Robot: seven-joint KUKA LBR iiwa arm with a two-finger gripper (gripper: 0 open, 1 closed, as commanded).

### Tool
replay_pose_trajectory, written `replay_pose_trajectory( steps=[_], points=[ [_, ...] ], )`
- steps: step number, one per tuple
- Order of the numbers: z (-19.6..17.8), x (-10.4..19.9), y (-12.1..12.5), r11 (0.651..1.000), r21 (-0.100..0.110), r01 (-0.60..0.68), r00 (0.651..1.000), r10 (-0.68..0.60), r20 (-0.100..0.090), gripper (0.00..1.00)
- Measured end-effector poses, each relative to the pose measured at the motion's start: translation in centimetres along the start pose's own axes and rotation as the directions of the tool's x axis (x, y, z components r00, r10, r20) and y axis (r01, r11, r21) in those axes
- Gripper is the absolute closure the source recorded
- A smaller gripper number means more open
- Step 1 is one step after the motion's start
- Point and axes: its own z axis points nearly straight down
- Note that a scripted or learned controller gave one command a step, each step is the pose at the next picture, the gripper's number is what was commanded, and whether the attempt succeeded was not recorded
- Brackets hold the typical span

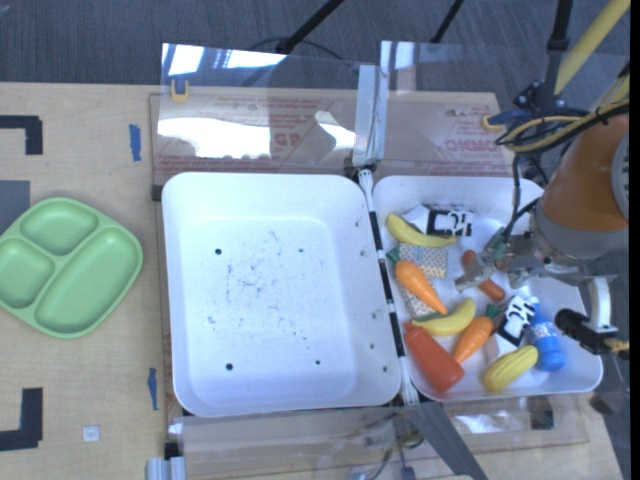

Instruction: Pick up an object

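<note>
The right bin [570,383] holds several toys: a yellow banana [413,233], a black-and-white block [448,220], an orange carrot [418,284], a second banana [448,319], another carrot [473,339], a red pepper-like piece [433,359], a yellow lemon-like piece [510,366], a blue piece [549,354] and a small orange-red piece [490,290]. My gripper [487,266] is low over the middle of this bin, just above the small orange-red piece and right of the first carrot. Nothing visibly hangs from it.
The left bin [190,208] is bare white with faint blue marks. A green divided plate [66,265] lies on the bench at far left. Clear plastic panels [260,118] stand behind both bins. Cables and a yellow pole [590,38] sit at the upper right.
</note>
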Motion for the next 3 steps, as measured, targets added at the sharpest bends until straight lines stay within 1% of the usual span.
replay_pose_trajectory(
  steps=[1, 2, 3],
  points=[
    [-1.0, -0.1, 0.1, 1.0, -0.004, -0.002, 1.0, 0.002, 0.001, 1.0],
    [-8.5, -1.4, 6.8, 0.992, -0.002, -0.126, 0.992, 0.126, 0.002, 1.0],
    [-8.5, -1.4, 6.8, 0.992, -0.002, -0.126, 0.992, 0.126, 0.001, 0.0]
  ],
)
